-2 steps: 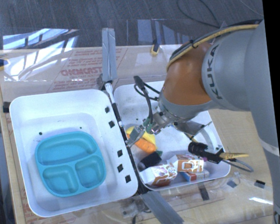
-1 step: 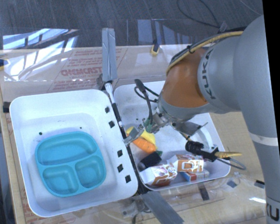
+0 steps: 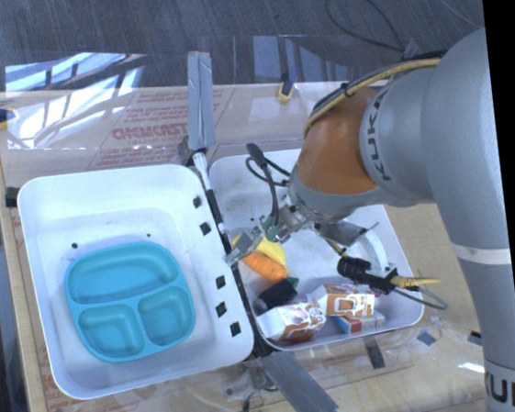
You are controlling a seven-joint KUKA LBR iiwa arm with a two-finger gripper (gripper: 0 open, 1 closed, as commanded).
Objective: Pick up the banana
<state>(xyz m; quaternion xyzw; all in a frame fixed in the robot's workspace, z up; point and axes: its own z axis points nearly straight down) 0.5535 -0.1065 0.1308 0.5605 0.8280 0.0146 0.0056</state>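
Note:
The banana [image 3: 269, 248] is a yellow shape at the left side of the right bin [image 3: 385, 232], close to the divider between the bins. Only part of it shows, because my gripper [image 3: 274, 231] sits directly over it, low in the bin. The grey arm with its orange band comes in from the right and hides the bin's upper middle. I cannot see whether the banana is between the gripper's parts or merely under them.
An orange carrot-like piece [image 3: 264, 266] lies against the banana, with a black object [image 3: 277, 293] just below. Two printed cartons [image 3: 298, 320] [image 3: 352, 305] lie along the right bin's front wall. The left bin [image 3: 39, 234] holds a blue compartment tray [image 3: 129, 298].

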